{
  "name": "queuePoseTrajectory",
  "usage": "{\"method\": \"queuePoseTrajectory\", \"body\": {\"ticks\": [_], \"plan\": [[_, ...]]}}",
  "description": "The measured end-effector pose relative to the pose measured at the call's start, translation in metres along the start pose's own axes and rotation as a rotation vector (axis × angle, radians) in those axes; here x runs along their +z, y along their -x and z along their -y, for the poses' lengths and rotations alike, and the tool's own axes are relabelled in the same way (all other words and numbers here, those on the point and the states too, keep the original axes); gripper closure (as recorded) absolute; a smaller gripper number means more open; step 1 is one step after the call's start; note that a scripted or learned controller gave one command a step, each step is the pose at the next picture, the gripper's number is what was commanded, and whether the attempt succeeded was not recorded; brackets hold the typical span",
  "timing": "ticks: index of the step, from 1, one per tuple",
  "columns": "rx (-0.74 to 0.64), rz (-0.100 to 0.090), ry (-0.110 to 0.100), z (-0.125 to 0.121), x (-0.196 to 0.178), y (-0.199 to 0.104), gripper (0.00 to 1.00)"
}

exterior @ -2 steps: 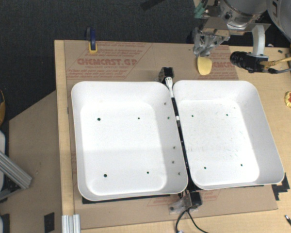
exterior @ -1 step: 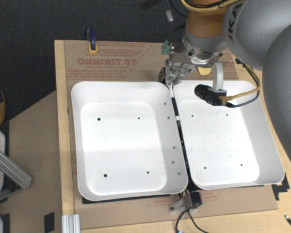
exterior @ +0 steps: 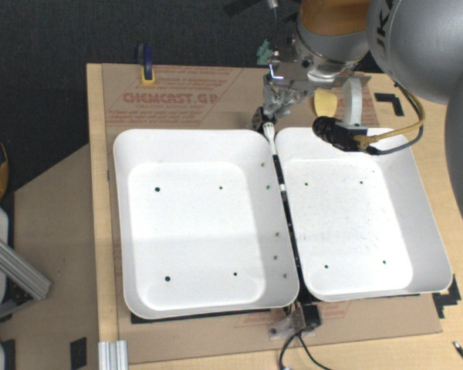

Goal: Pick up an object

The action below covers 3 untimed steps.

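**Right of the seam, far end: wrist low over a yellow piece**

Far left of the seam (exterior: 282,199), off the board: angled alu rail (exterior: 17,270) at frame edge. Closer in, still left, at the far side: small blue clamp (exterior: 145,62) w/ yellow foot, pinned on the brown cardboard sheet (exterior: 177,91) w/ red lettering. Directly left of the seam, touching it: left bin (exterior: 127,206), white, shallow, a few dark dots on its floor.

At the seam's far end: cluster of metal clamp hardware (exterior: 274,102), sitting where both rims meet. At its near end: black connector (exterior: 307,316) w/ cable trailing toward the frame's bottom.

Directly right of the seam, touching it: right bin (exterior: 420,237), white, same dark dots on the floor. Just right of the seam's far end, at the right bin's far rim: pale yellow piece (exterior: 325,102), the only loose obj visible, tucked close under the wrist. Gripper (exterior: 333,92) right there at the piece; claw state: can't tell, too crowded and partly hidden by the wrist. Can't tell either whether the piece is gripped or just lying by the rim. Slightly nearer, over the rim: black cylinder (exterior: 336,133) w/ tan cable looping right.

Further right of the seam: orange band (exterior: 332,10) above the wrist, then the grey arm (exterior: 436,37), bulky, entering from the frame's far right corner.
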State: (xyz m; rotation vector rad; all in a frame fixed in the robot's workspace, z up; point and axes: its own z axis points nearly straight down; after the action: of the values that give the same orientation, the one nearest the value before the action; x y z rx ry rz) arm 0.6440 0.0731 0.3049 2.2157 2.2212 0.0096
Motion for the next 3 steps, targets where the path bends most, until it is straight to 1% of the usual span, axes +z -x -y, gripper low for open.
{"method": "queuePoseTrajectory", "body": {"ticks": [1, 2, 3], "plan": [[-0.005, 0.0, -0.015, 0.01, 0.065, -0.085, 1.0], [-0.003, -0.002, -0.002, 0.009, 0.019, -0.155, 1.0], [0.002, 0.0, -0.006, 0.023, 0.002, -0.152, 1.0]]}}
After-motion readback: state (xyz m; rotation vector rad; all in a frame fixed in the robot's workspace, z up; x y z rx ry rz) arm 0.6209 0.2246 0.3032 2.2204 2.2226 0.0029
